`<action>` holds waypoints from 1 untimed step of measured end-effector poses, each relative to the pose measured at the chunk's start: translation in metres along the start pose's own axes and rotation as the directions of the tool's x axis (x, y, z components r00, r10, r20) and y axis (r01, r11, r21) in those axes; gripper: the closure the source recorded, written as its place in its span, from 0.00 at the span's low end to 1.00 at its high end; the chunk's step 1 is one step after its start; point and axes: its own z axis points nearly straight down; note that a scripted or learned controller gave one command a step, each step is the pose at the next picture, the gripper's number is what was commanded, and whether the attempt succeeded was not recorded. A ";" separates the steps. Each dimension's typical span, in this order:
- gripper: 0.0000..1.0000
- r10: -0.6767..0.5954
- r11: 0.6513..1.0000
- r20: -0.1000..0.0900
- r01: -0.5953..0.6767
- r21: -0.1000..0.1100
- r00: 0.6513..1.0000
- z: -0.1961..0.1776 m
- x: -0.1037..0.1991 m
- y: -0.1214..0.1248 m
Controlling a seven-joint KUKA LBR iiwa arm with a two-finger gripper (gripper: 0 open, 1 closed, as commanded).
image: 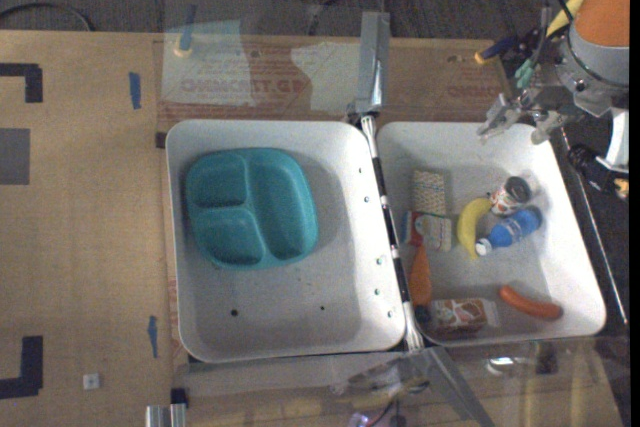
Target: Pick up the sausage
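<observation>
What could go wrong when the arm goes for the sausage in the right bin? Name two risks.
1. The sausage lies close to the right bin's near wall, so a finger may strike the wall.
2. The gripper hovers at the far rim; its path down crosses the blue bottle and banana, which it might knock.

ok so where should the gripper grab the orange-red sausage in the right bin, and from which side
Probably at its middle, coming straight down from above. The orange-red sausage lies flat and nearly sideways near the front corner of the right white bin, so the fingers should close across its narrow width. The small printed carton lies apart to its left; the bin wall beyond its right end favours a central grip.
</observation>
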 end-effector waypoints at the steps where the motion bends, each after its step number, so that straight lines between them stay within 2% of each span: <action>1: 0.00 -0.042 0.999 0.000 0.042 -0.001 0.999 0.067 -0.034 -0.055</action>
